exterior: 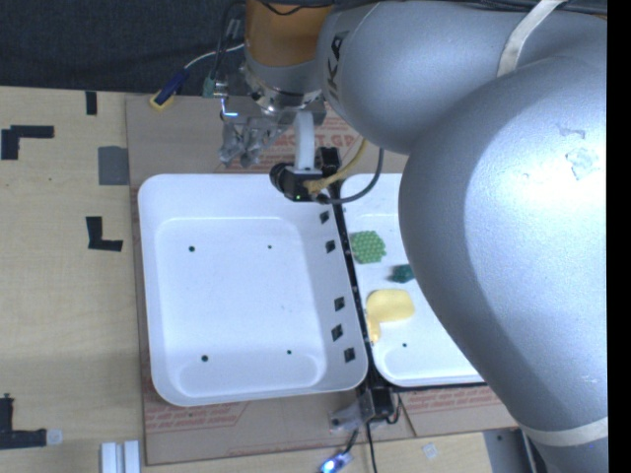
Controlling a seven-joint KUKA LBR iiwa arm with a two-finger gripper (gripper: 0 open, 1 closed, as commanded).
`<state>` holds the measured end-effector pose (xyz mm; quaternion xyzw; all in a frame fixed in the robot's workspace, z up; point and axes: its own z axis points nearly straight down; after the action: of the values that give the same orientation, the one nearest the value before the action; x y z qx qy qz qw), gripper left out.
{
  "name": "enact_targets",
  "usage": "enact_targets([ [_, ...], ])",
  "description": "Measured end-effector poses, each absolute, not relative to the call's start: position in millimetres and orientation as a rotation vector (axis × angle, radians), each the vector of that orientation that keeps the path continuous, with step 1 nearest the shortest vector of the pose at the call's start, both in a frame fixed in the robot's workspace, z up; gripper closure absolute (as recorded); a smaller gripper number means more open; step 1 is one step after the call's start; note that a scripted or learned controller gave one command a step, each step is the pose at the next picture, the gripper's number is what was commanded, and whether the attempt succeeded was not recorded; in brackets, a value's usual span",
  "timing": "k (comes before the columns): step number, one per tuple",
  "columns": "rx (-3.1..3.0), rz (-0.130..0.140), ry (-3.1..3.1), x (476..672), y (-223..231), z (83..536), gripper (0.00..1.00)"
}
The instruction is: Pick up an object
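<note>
Aim was the weak point, said the first. In the camera view the two-finger gripper (266, 141) hung at the upper centre of the frame, over brown board just beyond the far rim of the left shallow white bin (148, 200). Whether it was clenched or released, I could not tell; nothing showed in it.

And the pieces? asked the second.

All lay in the right shallow white bin (434, 368), right of centre, near the divide: a knobbly green round piece (367, 245), a small teal scrap (401, 273) and a soft yellow lump (390, 306) lowest in frame.

Then I judged it needed to cross to that bin, centre over the yellow lump as the broadest target, and descend straight, keeping off the bin wall.
</note>
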<state>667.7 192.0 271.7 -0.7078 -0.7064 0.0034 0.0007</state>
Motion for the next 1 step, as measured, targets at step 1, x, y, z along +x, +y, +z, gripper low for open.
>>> enact_targets([
  [1, -2.215, 0.006, -2.225, 667.2, 235.2, 244.2, 1.00],
])
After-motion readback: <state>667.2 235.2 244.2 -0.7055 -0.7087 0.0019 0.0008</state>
